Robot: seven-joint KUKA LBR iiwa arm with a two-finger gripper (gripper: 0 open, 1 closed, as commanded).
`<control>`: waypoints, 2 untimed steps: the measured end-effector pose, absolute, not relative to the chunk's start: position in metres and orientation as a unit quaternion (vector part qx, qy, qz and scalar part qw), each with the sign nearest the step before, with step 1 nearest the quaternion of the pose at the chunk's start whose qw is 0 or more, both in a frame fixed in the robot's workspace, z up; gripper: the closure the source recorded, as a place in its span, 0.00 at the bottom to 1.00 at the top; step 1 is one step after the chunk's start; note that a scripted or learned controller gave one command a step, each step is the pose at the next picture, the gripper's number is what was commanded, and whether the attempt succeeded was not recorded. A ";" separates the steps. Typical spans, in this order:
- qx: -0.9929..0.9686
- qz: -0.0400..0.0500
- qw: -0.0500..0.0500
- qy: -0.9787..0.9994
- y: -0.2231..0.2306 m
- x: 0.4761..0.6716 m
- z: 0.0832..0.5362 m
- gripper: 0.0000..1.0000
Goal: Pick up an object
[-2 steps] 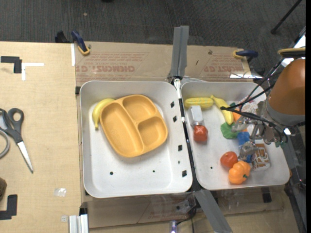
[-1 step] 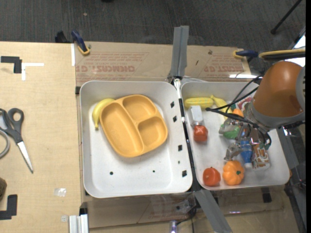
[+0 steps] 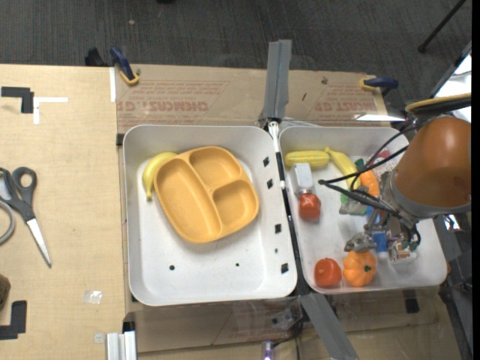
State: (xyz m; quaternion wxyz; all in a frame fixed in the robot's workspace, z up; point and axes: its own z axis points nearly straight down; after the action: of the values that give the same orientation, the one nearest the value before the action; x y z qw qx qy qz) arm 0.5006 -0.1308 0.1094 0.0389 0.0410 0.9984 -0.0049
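The right bin [image 3: 420, 283] holds several toy foods: a red tomato [image 3: 327, 272] and an orange pumpkin [image 3: 359, 268] near the front, a red item [image 3: 309, 206] with a white block [image 3: 303, 175] above it, a corn cob [image 3: 306, 157] and a banana [image 3: 342, 162] at the back. My gripper [image 3: 373, 238] hangs low over the right bin, just above the pumpkin, under the orange wrist band [image 3: 442, 163]. Nothing shows between its fingers.
The left bin [image 3: 150, 268] holds a yellow divided plate [image 3: 204, 192] with a banana [image 3: 155, 169] at its left rim. Scissors [image 3: 26, 205] lie on the bench at the far left. Clamps [image 3: 124, 66] sit behind the bins.
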 end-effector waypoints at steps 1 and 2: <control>0.026 -0.004 0.038 0.999 -0.120 0.501 0.109 0.00; 0.002 -0.004 0.038 0.999 -0.110 0.500 0.108 0.00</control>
State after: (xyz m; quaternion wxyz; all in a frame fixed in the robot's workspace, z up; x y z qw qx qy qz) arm 0.5002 -0.1097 0.1078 0.0376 0.0024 0.9993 -0.0036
